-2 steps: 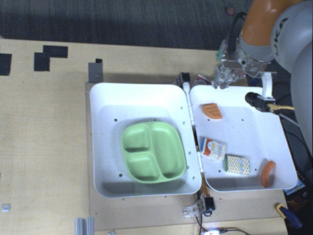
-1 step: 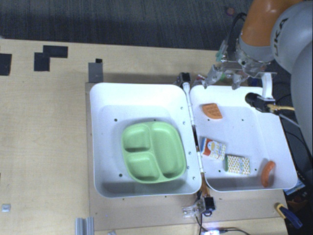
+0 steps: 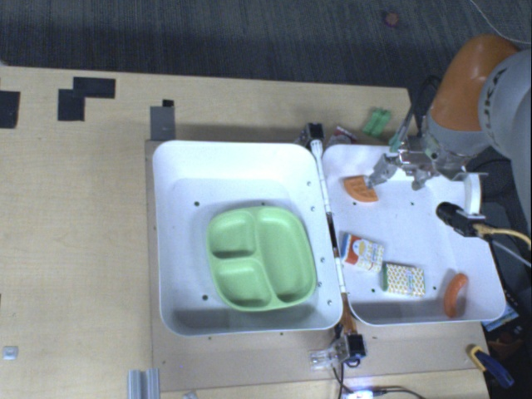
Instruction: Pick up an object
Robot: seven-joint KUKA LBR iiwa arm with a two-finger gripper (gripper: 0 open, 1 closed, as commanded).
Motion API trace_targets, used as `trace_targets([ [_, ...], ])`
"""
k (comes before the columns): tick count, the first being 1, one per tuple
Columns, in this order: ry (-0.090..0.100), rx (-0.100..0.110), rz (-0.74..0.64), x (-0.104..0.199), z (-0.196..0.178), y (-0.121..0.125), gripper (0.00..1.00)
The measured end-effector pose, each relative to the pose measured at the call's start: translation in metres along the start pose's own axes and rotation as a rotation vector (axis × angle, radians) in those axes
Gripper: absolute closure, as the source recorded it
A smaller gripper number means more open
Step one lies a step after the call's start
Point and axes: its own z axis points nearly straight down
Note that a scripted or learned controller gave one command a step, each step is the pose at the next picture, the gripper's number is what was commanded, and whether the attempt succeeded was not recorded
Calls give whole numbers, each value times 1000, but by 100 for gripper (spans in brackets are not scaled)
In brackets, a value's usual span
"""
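Note:
My gripper [image 3: 400, 173] hangs over the back of the right bin [image 3: 416, 223], its fingers spread apart with nothing between them. An orange wedge-shaped piece [image 3: 362, 189] lies just to the left of the left fingertip [image 3: 380, 174]; I cannot tell whether they touch. Further forward in the same bin lie a small white carton with red and blue print [image 3: 363, 253], a green-and-yellow patterned box [image 3: 404, 279] and an orange-red oblong piece [image 3: 455, 294] by the front right corner.
The left bin [image 3: 179, 223] holds a green divided plate [image 3: 262, 256]. A small green object [image 3: 376, 122] lies on the bench behind the right bin. The arm comes in from the right over the right bin's back corner.

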Motion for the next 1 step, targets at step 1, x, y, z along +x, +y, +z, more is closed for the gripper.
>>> trace_targets([
  [1,1,-17,-4,-1,60,40,0],
])
